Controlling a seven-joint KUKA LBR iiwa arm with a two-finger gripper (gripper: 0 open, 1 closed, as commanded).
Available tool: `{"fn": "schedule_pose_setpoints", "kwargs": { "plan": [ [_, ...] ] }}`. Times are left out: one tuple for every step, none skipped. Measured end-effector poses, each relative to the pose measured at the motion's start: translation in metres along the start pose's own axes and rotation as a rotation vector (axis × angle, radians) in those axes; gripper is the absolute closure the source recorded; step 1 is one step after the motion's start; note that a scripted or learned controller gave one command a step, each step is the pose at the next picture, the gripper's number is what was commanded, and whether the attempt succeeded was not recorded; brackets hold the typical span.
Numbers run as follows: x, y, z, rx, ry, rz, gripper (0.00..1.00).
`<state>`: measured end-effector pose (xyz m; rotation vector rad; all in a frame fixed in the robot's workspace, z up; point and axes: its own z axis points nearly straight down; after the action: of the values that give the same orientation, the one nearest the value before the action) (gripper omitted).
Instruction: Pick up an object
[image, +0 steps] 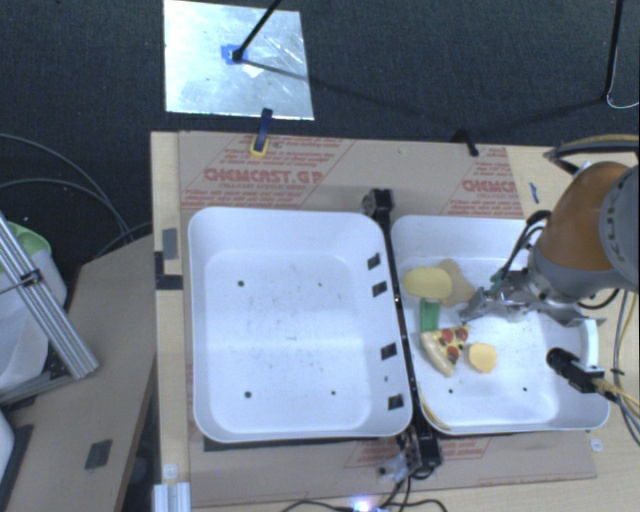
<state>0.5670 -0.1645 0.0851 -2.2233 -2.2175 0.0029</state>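
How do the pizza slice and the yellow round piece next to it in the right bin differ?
Shape: the pizza slice is a wedge; the yellow round piece is a small disc-like blob.
Colour: the pizza slice is pale with red spots on top; the yellow round piece is plain yellow.
Size: the pizza slice is the larger of the two.
Shared: both lie flat on the floor of the right bin, close together, below the hand.
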Motion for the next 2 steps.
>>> {"fn": "schedule_pose_setpoints", "kwargs": {
  "plan": [
    [0.056,-0.084,0.002,0.004,0.004,-0.004,0.0],
    [0.064,0.003,0.0,-0.011,-0.001,-0.01,0.0]
  ]
}}
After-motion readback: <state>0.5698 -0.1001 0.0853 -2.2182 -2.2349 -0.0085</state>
